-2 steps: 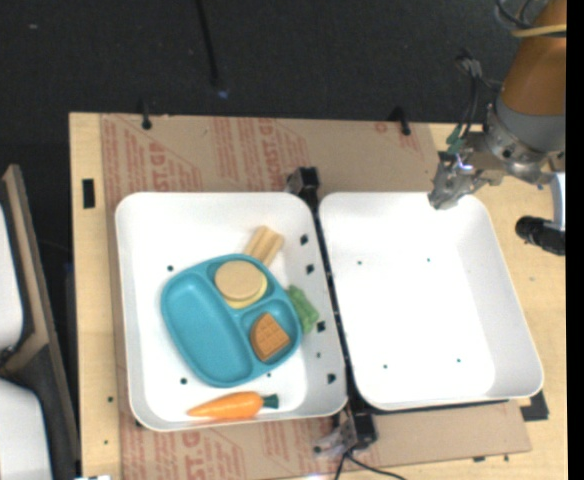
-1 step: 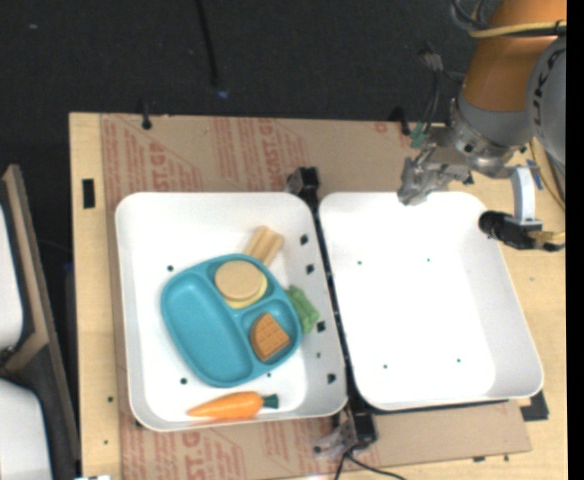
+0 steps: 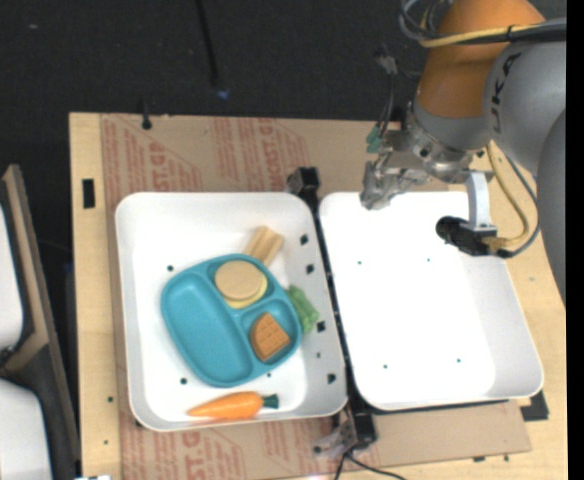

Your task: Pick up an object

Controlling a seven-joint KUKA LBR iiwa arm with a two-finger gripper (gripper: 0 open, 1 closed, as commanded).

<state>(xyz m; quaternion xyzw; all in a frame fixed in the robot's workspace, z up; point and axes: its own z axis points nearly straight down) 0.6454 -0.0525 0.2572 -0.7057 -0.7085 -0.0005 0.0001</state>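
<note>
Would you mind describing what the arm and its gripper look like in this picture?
The arm is grey and rounded, with a glossy orange band above the wrist and dark lettering on the grey shell. Pale cables loop over the top of the orange section, and a thin yellowish cable trails down the side to a small black part. The gripper is a metallic grey assembly beneath the wrist.

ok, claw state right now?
Claw: cannot be told from this view. It sits over the far-left corner of the right bin, with nothing seen in it.
</note>
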